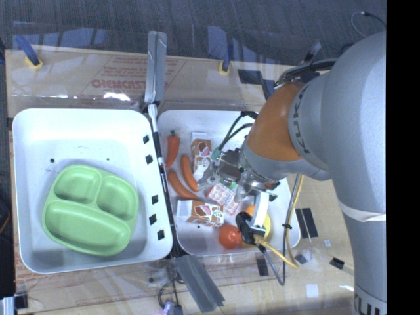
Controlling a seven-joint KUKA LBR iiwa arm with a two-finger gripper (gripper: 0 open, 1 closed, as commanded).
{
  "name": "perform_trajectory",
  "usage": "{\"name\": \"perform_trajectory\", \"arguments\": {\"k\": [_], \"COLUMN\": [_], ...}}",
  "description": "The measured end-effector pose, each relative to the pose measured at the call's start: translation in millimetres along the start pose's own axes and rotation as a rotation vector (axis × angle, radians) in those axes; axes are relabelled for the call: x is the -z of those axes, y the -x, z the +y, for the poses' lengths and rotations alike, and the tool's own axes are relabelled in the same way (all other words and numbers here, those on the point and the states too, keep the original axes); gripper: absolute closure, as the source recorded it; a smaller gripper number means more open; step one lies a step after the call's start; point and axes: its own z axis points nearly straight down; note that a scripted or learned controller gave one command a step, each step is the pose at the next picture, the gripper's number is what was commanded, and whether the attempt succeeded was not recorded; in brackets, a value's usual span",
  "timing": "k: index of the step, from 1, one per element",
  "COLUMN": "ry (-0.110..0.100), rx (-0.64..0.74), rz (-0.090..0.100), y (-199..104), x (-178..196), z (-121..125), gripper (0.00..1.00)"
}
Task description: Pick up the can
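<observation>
White plastic forms both shallow bins on the desk [79, 77]. The left bin [26, 176] holds a green divided plate [90, 209], which lies toward its near left corner. The right bin [190, 241] is crowded: two orange carrot-like pieces [172, 151] lie along its left wall, another orange piece [188, 172] sits just beside them, several printed snack packets [207, 213] are scattered through its middle, and a red tomato-like ball [230, 237] rests at its near edge. No can can be made out among these things; whether it lies hidden under the arm cannot be told.

The gripper [237, 179] hangs low over the middle of the right bin, just above the packets, below the arm's orange band [279, 130]. Its state cannot be told from this view.

Clear sheeting covers the brownish desk, and dark ribbed flooring [197, 5] lies beyond its far edge.
</observation>
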Motion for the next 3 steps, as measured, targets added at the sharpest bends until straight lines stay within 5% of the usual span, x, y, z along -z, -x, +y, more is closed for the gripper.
{"name": "perform_trajectory", "arguments": {"k": [1, 3], "ry": [0.003, 0.003], "rx": [-0.059, -0.059], "rz": [0.003, 0.002], "y": [57.0, 57.0], "x": [-59.8, -59.7], "z": [-10.3, -10.3], "gripper": [0.00, 0.00]}}
